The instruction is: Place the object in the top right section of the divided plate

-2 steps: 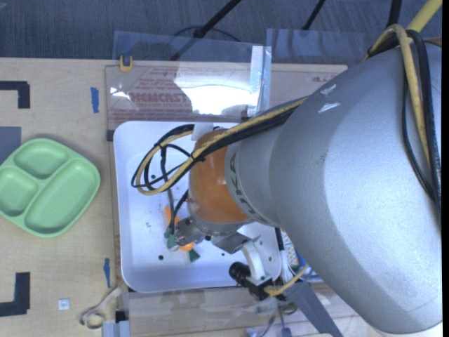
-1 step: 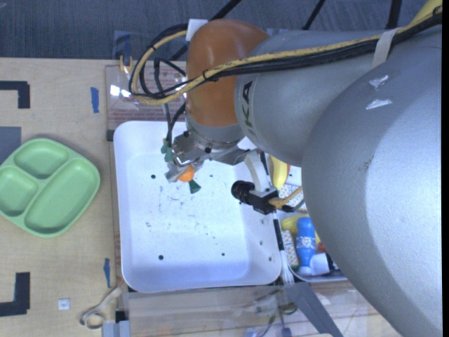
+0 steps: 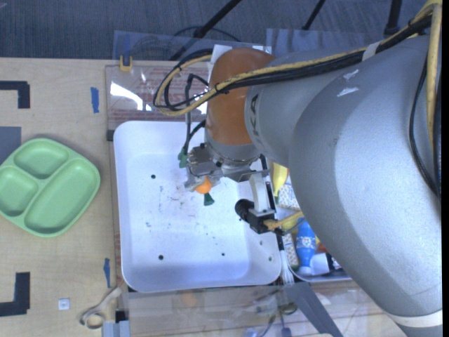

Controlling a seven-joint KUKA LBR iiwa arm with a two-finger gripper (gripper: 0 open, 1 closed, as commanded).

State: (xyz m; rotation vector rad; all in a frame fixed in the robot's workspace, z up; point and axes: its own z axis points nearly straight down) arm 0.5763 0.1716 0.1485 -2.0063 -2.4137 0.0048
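The arm is reaching in from three o'clock and hanging over the left white bin, its orange band sitting toward twelve o'clock of that bin. Below the band, the gripper is pointing down near the bin's middle, and a small orange and green object (carrot-like, though too small to name with confidence) is showing right at its tip. Whether the object is being pinched or just lying on the bin floor under the tool, I cannot tell, nor how the gripper is set.

The green divided plate is waiting on the bench at nine o'clock, well apart from the bin, its sections holding nothing.

By my judgement the pick is the step in hand, with the placing not yet begun. The next move is calling for a secure hold, a lift clear of the bin wall, travel toward nine o'clock, and a release over the plate's section at about one o'clock of its centre.
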